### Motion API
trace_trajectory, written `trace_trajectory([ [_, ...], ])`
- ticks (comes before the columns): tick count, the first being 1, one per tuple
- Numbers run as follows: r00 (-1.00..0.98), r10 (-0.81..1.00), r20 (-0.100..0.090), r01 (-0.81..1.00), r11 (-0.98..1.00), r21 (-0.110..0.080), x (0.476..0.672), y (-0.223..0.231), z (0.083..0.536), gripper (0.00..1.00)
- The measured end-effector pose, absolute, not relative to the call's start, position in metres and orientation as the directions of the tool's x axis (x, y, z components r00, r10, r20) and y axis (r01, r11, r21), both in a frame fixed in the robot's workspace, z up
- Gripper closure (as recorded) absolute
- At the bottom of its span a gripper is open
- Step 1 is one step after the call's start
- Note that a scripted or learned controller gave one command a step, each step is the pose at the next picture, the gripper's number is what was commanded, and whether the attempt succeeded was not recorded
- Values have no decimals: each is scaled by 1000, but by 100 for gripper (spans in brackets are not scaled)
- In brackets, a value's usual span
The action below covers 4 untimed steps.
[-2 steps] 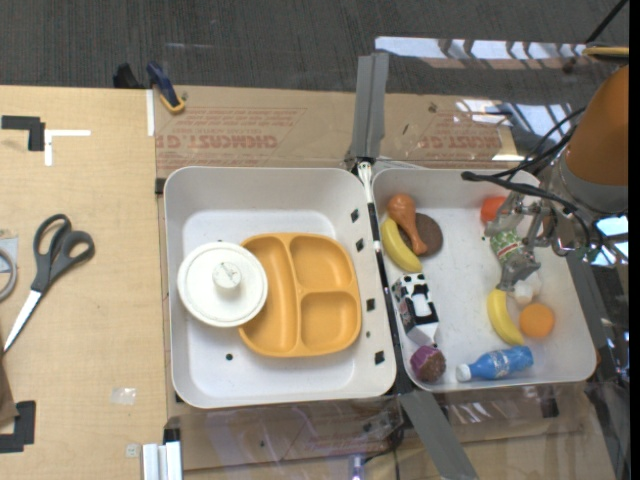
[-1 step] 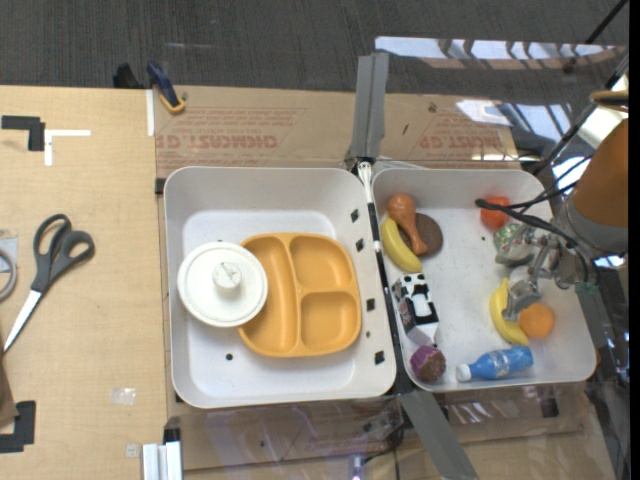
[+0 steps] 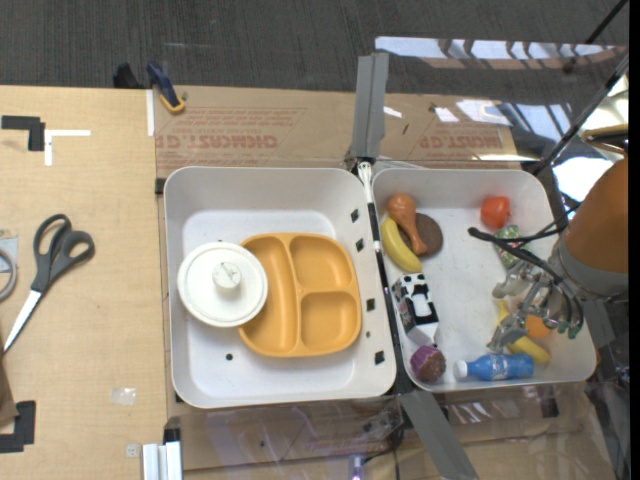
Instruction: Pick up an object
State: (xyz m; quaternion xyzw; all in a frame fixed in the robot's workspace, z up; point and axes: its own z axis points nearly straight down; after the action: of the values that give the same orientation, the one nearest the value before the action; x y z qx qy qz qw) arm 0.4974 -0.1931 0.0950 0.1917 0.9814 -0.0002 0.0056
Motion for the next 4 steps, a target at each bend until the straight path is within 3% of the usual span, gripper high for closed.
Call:
trace_trajectory([
  [1,-928,372,-14,372,928,1,499,-193,105,100],
  [2,-771,637,-1,637,771,0,508,-106,92,100],
  [3,-986,165,-5,165,986,0,493,-121,191,100],
  [4,-910,415,0,415,910,0,478,-92,92,100],
])
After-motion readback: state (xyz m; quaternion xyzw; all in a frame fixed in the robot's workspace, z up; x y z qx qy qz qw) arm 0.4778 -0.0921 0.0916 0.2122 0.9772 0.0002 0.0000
